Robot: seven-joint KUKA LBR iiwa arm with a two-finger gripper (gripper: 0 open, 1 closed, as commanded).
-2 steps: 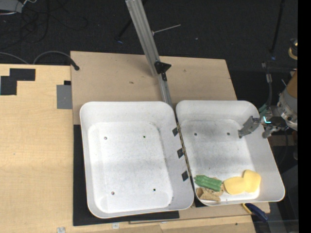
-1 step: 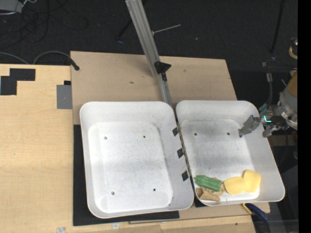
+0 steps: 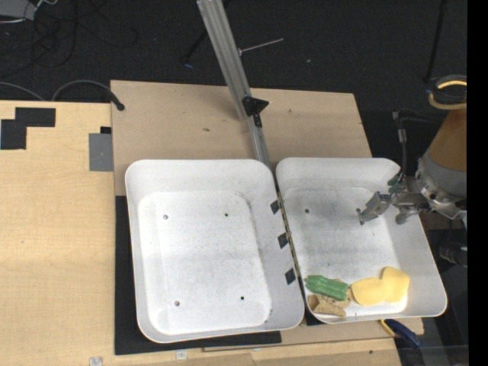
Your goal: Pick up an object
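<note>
The gripper (image 3: pixel 379 207) hangs over the right bin (image 3: pixel 335 181) at about 3 o'clock in the camera view, with the arm (image 3: pixel 450 147) behind it at the right edge. You can see two thin fingers standing a little apart, and nothing is between them, so the gripper carries nothing now.

Start from the near side. At about 5 o'clock, in the near corner of the right bin, three things lie close together. The yellow object (image 3: pixel 383 287) lies against the near wall, and the green object (image 3: pixel 328 286) lies just beside it toward 9 o'clock. A small tan object (image 3: pixel 328 305) lies under the green one, touching the rim. All three rest on the bin floor, well apart from the gripper, which is farther back toward 12 o'clock from them.

The left bin (image 3: pixel 200 250) sits beside the right one on the surface (image 3: pixel 53 227), and I see only small dark dots on its floor. Farther, at 12 o'clock, a metal rail (image 3: pixel 229 59) leans up behind the bins.

In my judgement the task is at the beginning: no object is lifted. What is left for you is to bring the gripper over the near corner, go down, close on one object and lift it.
</note>
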